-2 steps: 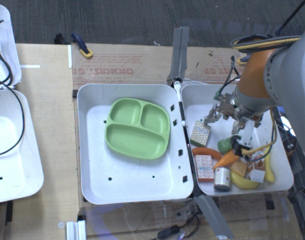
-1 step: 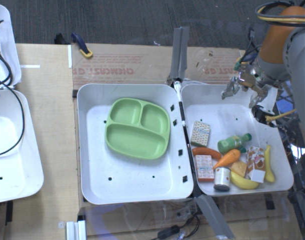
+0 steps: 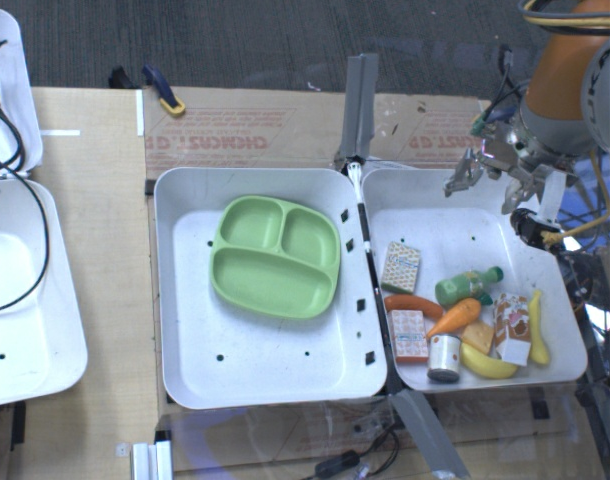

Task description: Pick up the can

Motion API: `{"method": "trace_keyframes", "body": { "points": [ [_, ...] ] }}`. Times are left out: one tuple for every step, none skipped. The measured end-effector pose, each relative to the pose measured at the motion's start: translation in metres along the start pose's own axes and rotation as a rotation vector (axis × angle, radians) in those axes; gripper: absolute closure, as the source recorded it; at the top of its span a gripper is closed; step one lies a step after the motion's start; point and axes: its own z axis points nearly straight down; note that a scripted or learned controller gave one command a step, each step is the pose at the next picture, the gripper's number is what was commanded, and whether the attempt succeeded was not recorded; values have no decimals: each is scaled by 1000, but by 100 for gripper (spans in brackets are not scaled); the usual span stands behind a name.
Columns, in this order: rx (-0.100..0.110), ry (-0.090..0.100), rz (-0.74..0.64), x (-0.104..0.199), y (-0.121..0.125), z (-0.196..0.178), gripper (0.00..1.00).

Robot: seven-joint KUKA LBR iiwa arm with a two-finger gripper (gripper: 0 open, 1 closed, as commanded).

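At the lower right of the frame, the can (image 3: pixel 444 357) stands untouched. We judge approach pending: the gripper (image 3: pixel 488 181), fingers spread and empty, must travel down-frame to it.

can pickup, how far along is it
Nothing looks done yet: the can stands at the near edge of the right bin, beside the banana. The end effector hovers over the bin's far edge, holding nothing. Reaching, grasping and lifting remain.

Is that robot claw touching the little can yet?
Apart. The camera view shows the gripper above the bin's far corner, with bare white floor between it and the can.
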Motion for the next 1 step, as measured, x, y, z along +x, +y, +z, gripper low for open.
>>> {"method": "trace_keyframes", "body": {
  "points": [
    [1, 0, 0, 0, 0, 1, 0]
  ]
}}
